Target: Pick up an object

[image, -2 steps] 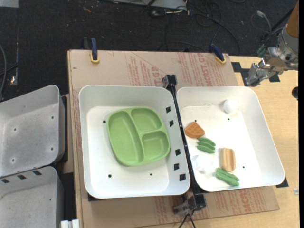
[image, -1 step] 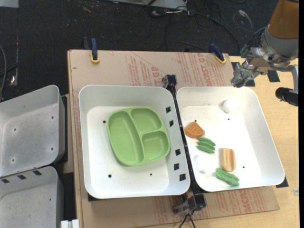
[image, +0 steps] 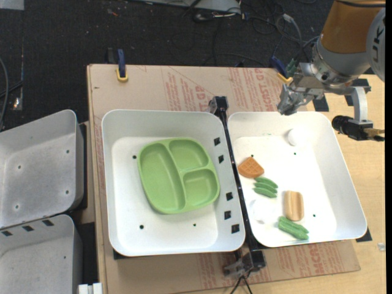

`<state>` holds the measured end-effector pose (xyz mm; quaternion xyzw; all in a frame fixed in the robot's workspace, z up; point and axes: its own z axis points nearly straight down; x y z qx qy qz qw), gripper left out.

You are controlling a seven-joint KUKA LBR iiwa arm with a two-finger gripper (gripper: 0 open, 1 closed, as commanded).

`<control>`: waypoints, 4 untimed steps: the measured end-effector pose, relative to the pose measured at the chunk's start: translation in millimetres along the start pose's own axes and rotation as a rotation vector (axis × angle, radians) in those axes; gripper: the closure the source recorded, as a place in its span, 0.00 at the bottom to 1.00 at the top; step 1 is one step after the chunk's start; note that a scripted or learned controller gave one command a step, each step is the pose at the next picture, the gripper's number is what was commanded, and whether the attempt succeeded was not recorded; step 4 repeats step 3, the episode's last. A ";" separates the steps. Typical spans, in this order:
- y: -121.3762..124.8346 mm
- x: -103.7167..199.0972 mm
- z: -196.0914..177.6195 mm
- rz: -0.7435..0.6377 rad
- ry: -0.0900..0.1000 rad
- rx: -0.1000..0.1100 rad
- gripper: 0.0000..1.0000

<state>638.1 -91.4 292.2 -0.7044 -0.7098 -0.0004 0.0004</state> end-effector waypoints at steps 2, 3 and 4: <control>-4.9 104.8 35.0 0.000 0.000 0.002 1.00; -25.9 151.7 43.9 0.000 0.000 0.003 1.00; -25.9 151.7 43.9 0.000 0.000 0.003 1.00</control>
